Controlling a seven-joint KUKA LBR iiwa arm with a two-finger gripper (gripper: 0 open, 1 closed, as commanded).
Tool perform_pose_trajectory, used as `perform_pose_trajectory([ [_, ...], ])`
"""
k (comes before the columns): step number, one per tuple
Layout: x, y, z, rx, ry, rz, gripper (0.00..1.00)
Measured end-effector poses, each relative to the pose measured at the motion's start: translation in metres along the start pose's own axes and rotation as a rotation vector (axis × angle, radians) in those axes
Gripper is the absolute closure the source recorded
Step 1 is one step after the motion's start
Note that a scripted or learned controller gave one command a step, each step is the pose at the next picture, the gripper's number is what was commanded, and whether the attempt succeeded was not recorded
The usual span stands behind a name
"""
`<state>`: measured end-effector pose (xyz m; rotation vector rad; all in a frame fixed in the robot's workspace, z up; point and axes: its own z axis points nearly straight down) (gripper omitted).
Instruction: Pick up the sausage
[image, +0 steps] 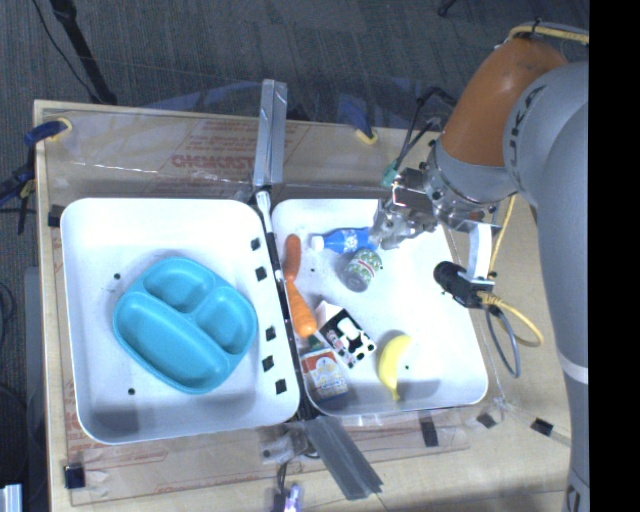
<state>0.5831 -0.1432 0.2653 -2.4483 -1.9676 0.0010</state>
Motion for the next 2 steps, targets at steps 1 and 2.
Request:
perform_pose_trajectory([
  [1,0.016,0.007,0.150,0.004,0.001,-0.281,1.00],
  [2,0.040,-0.012,0.174,0.007,0.001,0.354,1.00],
])
